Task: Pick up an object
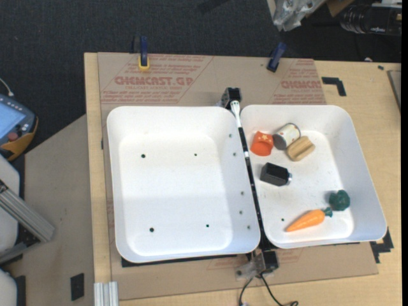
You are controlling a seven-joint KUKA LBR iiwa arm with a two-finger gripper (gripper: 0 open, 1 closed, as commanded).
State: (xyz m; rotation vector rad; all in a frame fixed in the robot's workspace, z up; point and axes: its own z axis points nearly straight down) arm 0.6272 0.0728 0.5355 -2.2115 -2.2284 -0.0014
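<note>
Two shallow white bins sit side by side on a brown board. The left bin (172, 183) has only small dark dots on its floor. The right bin (357, 164) holds all the loose things. Near its far left corner lies an orange cup (261, 143) on its side, just beside the dividing rim. Right of it lies a small silver can (287, 134), and touching the can on its near right side is a tan bread roll (300, 148). A black block (275, 174) lies nearer, toward the left wall, apart from the others. Toward the near right corner lies a toy carrot (306, 220), its orange body pointing left and its green top (339, 200) at the right end.

The gripper (290, 8) hangs at the far edge of the view, well beyond the bins and above the dark floor. It is blurred and partly cut off, so I cannot tell whether it is open or closed, and nothing is seen in it.

Two blue clamps (143, 51) hold the board at its far edge.
</note>
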